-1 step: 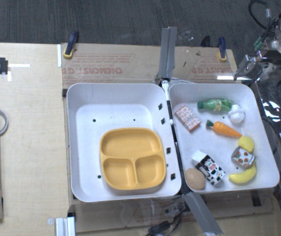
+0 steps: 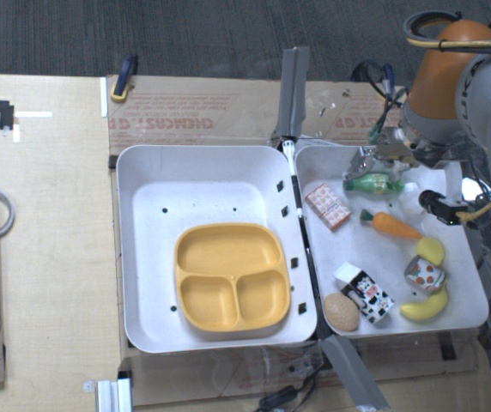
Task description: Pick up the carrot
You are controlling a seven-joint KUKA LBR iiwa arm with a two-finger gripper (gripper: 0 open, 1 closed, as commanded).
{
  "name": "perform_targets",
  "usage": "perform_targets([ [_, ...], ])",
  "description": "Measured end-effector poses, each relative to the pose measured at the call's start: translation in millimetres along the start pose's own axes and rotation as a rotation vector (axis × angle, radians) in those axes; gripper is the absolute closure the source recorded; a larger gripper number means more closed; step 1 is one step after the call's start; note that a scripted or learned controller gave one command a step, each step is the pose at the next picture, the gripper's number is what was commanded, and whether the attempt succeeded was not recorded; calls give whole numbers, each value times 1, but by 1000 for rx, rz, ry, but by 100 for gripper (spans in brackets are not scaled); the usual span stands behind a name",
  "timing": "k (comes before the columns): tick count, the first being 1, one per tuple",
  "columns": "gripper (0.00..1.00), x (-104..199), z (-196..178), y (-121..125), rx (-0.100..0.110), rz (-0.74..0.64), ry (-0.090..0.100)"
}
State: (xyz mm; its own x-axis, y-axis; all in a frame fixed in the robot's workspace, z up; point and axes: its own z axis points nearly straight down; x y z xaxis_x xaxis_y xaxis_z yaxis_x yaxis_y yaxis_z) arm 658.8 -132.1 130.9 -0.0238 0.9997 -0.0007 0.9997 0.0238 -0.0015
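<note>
The carrot [image 2: 393,225], orange with a green stub at its left end, lies on the floor of the right bin [image 2: 331,157], slightly right of the bin's middle. My gripper [image 2: 372,156] hangs over the far part of that bin, just above a green bottle [image 2: 374,184]. It is up and to the left of the carrot and apart from it. The grey arm with its orange band [image 2: 441,75] reaches in from the upper right. Nothing touches the carrot.
The right bin also holds a pink box [image 2: 327,206], a lemon [image 2: 432,249], a small printed cup [image 2: 423,274], a banana [image 2: 425,307], a cow-print carton [image 2: 366,293] and a brown roll [image 2: 342,312]. A yellow divided plate [image 2: 230,275] sits in the left bin [image 2: 142,230].
</note>
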Motion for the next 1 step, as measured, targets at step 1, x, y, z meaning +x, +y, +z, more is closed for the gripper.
perform_targets([
  [1,0,-15,35,2,-7,92,-1],
])
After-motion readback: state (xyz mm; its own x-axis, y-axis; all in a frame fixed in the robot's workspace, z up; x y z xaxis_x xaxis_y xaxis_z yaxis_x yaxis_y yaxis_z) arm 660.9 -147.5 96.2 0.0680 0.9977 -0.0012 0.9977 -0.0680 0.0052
